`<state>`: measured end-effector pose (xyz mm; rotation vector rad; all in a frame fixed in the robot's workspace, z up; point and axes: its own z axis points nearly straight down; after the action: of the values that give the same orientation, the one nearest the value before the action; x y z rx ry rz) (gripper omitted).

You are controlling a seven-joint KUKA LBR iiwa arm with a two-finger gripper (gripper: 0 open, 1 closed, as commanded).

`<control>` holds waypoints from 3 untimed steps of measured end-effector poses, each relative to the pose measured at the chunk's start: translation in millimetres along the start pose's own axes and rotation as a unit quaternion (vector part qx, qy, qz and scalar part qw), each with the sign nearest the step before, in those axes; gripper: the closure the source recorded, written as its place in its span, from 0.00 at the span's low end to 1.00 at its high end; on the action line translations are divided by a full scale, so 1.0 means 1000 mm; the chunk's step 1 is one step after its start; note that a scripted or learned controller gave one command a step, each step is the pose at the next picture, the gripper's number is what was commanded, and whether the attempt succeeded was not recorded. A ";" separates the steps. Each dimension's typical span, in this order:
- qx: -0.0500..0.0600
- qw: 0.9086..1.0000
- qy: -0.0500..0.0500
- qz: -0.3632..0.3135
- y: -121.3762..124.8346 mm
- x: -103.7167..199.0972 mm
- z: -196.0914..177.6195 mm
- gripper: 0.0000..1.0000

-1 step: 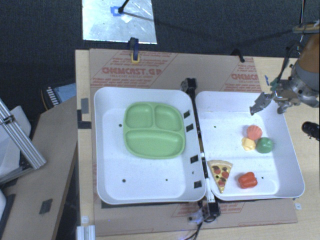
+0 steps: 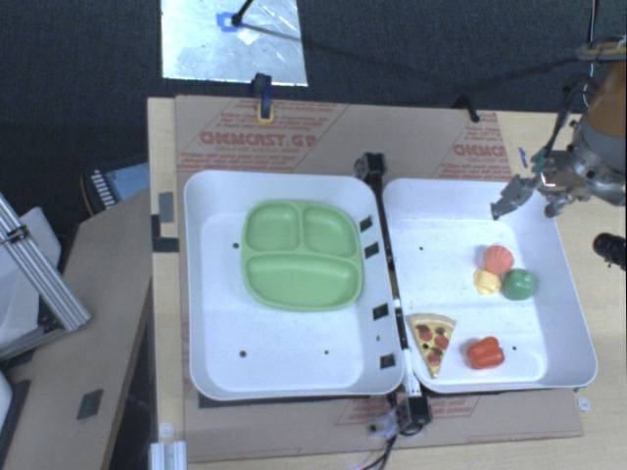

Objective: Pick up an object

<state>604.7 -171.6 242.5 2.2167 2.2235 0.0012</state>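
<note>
Nearest, at five o'clock in the right bin (image 2: 568, 292), the red pepper (image 2: 485, 352) looks light, hard, slippery, best pinched across its middle; tool (image 2: 529, 196) hangs empty, fingers spread.

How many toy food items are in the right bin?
5: an orange-red ball, a yellow piece and a green ball clustered together; a pizza slice and a red pepper near the front edge. None appear hidden.
</note>
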 end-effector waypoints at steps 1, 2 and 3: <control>0.002 1.000 0.000 -0.001 0.004 0.006 0.044 0.00; 0.002 1.000 0.001 -0.001 0.002 0.016 0.092 0.00; -0.006 1.000 -0.001 -0.001 0.007 0.019 0.127 0.00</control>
<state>611.9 -152.5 115.0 2.2070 2.2191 0.0139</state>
